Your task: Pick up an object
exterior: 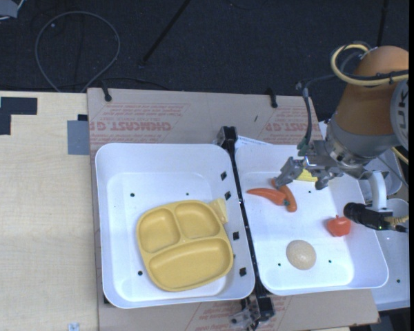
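From my remote seat I saw the gripper (305, 174) hanging over the right bin (372, 271), its fingers spread apart with nothing between them. Just beside it lay an orange carrot (274, 196). A red tomato (339, 226) and a pale egg (301, 254) sat nearer the front. In the left bin (117, 185) a yellow divided tray (184, 245) rested.

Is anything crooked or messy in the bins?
The yellow divided tray sits askew in the left bin, one corner against the divider. Nothing looks spilled or broken.
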Tool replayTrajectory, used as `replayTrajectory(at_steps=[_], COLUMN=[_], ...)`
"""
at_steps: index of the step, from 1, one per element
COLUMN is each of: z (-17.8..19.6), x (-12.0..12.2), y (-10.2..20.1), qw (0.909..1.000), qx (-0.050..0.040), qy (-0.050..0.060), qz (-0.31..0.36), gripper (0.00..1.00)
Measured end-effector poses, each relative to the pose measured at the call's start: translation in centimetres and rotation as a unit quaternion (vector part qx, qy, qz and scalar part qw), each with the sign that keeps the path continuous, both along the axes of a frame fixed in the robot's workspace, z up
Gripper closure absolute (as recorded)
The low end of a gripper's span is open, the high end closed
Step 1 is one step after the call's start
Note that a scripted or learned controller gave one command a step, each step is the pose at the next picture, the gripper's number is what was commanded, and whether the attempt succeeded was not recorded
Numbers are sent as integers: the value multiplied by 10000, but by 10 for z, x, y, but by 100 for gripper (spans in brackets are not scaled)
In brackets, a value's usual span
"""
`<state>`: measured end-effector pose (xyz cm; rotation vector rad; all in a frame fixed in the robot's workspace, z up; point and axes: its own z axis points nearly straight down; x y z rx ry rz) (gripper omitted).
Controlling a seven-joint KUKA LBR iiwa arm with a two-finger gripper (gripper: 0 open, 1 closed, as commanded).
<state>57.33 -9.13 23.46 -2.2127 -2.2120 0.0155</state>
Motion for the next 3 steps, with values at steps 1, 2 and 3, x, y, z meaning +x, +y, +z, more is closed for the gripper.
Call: replayTrajectory(at_steps=[1, 2, 3], z=[7, -42, -86], x=[2, 5, 0], y=[0, -8, -10], qw=[10000, 10000, 10000], qx=[-5, -6, -3], qy=[-61, -42, -36], qz=[8, 0, 1], gripper=[0, 0, 0])
